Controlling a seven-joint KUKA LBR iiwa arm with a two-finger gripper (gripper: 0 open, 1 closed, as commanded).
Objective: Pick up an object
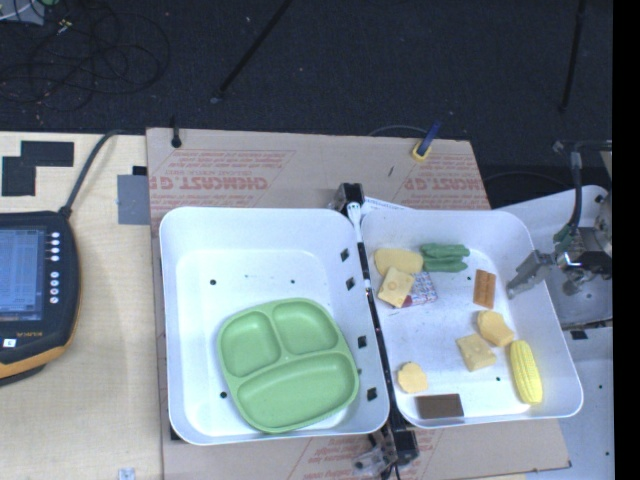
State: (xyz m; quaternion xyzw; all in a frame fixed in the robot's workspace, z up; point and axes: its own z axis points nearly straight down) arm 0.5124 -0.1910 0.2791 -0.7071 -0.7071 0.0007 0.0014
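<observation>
Nearest, at 6 o'clock of the right bin (545, 408): a flat brown block (438, 406), matte and rectangular. Just beside it at 7 o'clock, a small round yellow piece (411, 377), smooth like moulded plastic. At 4 o'clock, a yellow corn cob (525, 371), long and bumpy, lying along the rim.

In the left bin (190, 268), toward 5 o'clock: a pale green divided plate (288, 363), glossy, with three rounded compartments.

Further in, near the right bin's centre: two blocky yellow chunks (476, 352), close together, cut like cheese. At 1 o'clock of them, a slim orange-brown bar (484, 288).

At 10 o'clock of the right bin: a yellow wedge (395, 288) touching a pale patterned packet (424, 288); behind these, a rounded yellow lump (398, 260) beside a green pod (444, 256).

At 3 o'clock, over the right bin's rim: the grey metal pincer (540, 266), reaching in from the side, apart from every item. Wide or narrow: cannot tell. Nothing visibly held.

Likely step: the approach, with no object chosen yet. Next move probably calls for travelling inward and down over one item; nearest to the pincer are the orange-brown bar and the yellow chunks. Small hard shapes, so likely to slip unless squarely centred.

Furthest, beneath both bins: brown printed cardboard (260, 173) on the bench.
</observation>
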